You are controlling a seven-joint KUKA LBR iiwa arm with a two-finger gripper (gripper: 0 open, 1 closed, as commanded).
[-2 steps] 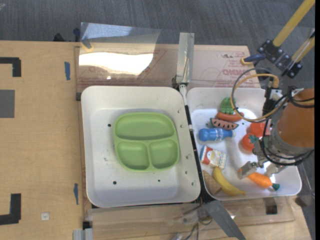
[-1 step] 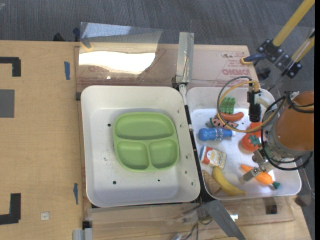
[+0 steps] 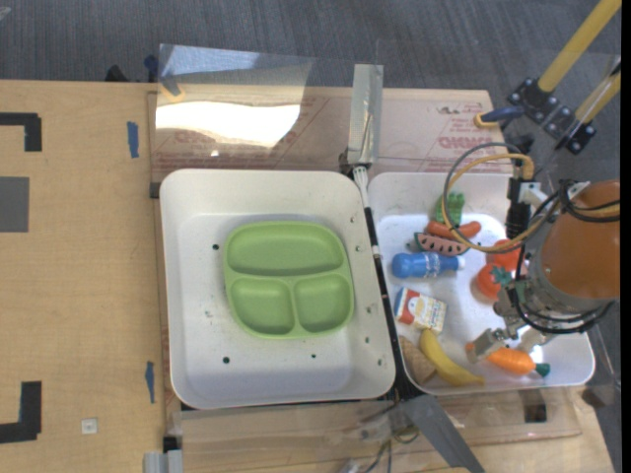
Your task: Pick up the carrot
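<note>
The carrot point(image 3: 513, 361), orange with a small green tip at its right end, lies near the front right corner of the right bin point(image 3: 577, 372). My gripper point(image 3: 504, 342) hangs low right over it, at its upper left edge, and I cannot make out whether it touches the carrot. The arm's orange band and cables rise above and to the right and hide the bin floor behind the carrot.
Also in the right bin are a banana point(image 3: 446, 359), a small carton point(image 3: 422, 311), a blue bottle point(image 3: 426, 264), a red fruit point(image 3: 487, 281) and an orange-red piece with a green top point(image 3: 455, 229). The left bin point(image 3: 187, 264) holds a green divided plate point(image 3: 288, 276).
</note>
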